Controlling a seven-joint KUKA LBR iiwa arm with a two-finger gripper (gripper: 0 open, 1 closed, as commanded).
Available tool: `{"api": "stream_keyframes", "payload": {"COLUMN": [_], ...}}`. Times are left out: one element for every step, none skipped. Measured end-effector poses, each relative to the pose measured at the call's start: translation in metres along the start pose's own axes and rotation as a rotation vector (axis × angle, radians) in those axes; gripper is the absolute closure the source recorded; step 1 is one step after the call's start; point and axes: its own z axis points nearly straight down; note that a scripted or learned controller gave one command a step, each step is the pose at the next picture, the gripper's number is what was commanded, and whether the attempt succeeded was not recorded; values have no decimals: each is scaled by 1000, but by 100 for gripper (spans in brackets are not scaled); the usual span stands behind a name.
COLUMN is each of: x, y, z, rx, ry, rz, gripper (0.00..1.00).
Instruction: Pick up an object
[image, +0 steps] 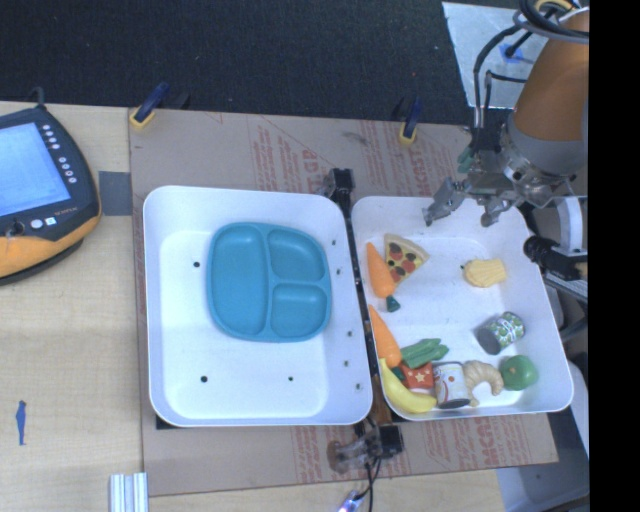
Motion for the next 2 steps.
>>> {"api": "stream_keyframes", "payload": {"x": [-5,-6], "y": [-21,-21], "z": [140,129], "rx": [-4,-4], "ry": [0,-2], "rz": [1,-3], "gripper": [0,100]}}
